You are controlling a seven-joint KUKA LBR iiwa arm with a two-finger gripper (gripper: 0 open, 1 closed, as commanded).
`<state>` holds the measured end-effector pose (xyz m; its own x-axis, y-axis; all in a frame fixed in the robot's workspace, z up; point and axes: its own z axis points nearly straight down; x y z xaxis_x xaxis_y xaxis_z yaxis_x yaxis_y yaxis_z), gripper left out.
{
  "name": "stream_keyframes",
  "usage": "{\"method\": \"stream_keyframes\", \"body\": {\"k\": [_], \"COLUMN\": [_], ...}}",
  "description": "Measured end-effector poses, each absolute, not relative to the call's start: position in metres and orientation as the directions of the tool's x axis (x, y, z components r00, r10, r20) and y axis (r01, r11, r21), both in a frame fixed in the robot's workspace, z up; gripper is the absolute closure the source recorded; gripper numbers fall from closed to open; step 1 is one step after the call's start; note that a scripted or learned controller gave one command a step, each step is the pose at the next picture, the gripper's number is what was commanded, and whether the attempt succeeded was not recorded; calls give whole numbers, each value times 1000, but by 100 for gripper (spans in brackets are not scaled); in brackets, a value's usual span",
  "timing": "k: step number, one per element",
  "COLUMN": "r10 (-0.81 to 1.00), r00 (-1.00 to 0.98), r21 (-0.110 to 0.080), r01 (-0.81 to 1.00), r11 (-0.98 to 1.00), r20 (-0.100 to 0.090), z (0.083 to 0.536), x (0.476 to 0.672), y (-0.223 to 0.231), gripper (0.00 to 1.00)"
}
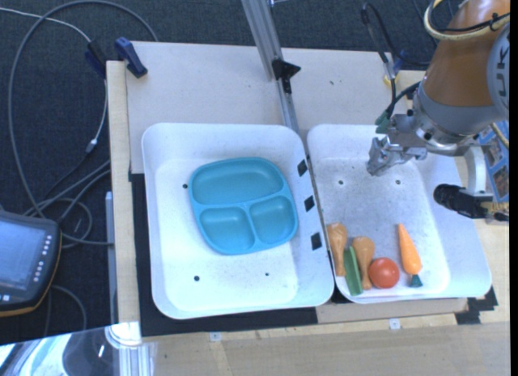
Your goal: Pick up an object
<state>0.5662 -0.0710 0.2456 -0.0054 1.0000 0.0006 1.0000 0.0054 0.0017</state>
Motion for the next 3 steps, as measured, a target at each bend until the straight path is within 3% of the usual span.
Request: {"method": "stream_keyframes", "body": {"k": [2,3], "r10": [1000,1000], "r00": [-6,-6], "r21": [2,5], "r01": [1000,1000], "r11": [6,6], "r20": [2,2], "z": [223,238], "x": [620,648], "y": [27,71], "gripper": [100,100]}}
